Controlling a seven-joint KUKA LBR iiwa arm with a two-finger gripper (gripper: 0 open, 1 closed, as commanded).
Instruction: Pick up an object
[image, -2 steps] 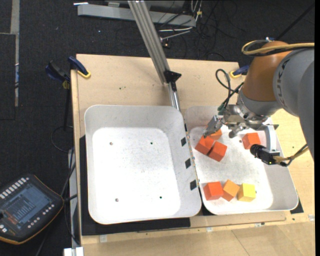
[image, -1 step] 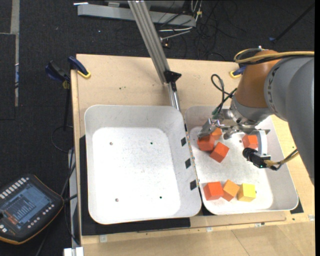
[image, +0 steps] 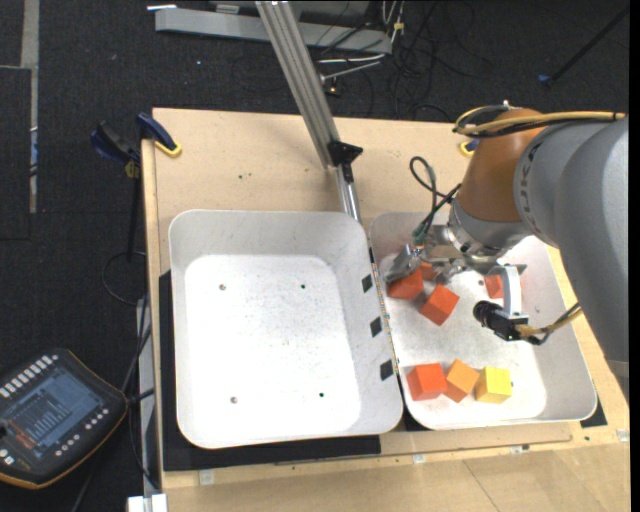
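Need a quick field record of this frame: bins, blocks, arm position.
left bin: white, speckled, no blocks seen
right bin: white, holds the blocks
upper blocks: two red-orange, one beside another, under the arm
front row: red-orange block, orange block, yellow block, side by side
arm: over the right bin's far end
gripper: low, by the upper blocks; grasp not confirmed

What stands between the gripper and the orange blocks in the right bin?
Nothing visible does. The gripper hangs directly over two orange blocks near the right bin's left wall; three more blocks lie apart, nearer the front.
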